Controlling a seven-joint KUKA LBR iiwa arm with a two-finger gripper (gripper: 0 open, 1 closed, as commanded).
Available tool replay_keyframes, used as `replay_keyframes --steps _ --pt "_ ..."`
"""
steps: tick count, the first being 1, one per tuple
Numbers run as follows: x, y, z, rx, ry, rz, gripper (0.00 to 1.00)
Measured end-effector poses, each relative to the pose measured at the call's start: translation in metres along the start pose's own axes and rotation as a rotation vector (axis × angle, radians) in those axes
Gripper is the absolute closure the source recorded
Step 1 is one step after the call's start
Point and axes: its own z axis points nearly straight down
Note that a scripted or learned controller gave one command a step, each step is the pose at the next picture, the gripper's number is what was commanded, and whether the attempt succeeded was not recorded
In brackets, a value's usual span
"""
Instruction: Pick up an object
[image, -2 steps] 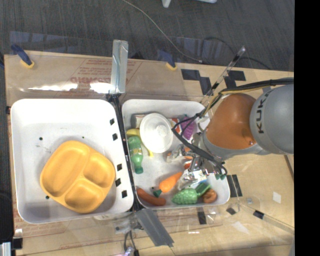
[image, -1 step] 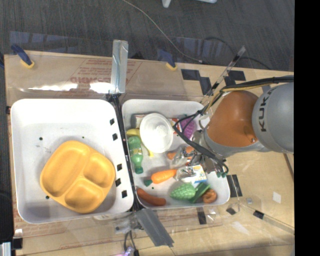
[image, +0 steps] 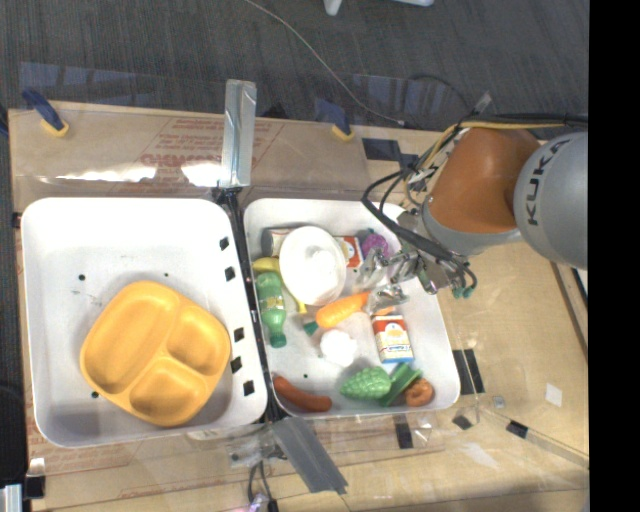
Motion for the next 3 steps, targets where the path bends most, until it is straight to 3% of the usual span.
replay_keyframes --steps 1,2,3 --pt "0.001 0.0 0.001 -0.001 0.002 0.001 0.0" --pt "0.05 0.04 0.043 -0.003 0.004 -0.072 0.0" --pt "0.055 0.104 0.043 -0.004 0.004 -0.07 0.0"
